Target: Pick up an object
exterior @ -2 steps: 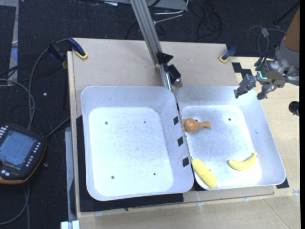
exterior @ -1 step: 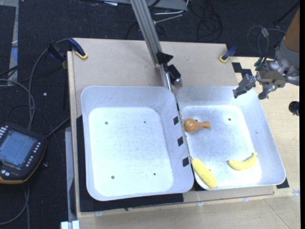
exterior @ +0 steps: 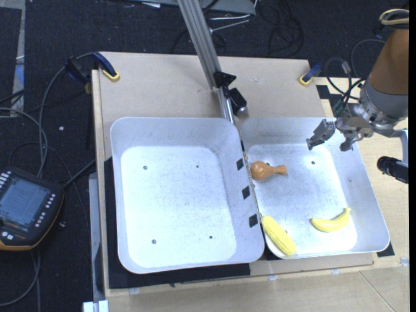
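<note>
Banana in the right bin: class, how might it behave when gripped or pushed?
The banana looks smooth and curved, so it may slip or pivot in a pinch. It lies flat, so it seems unlikely to roll. It probably would slide toward the right bin's wall if pushed.

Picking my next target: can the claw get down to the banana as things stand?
Probably yes: the claw is above the right bin's far side, and the banana lies alone with open floor around it.

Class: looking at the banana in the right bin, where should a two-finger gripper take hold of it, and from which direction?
Probably the banana is best gripped across its thicker middle, coming straight down. It lies flat on the right bin floor, apart from the corn, with room either side for the gripper fingers.
</note>
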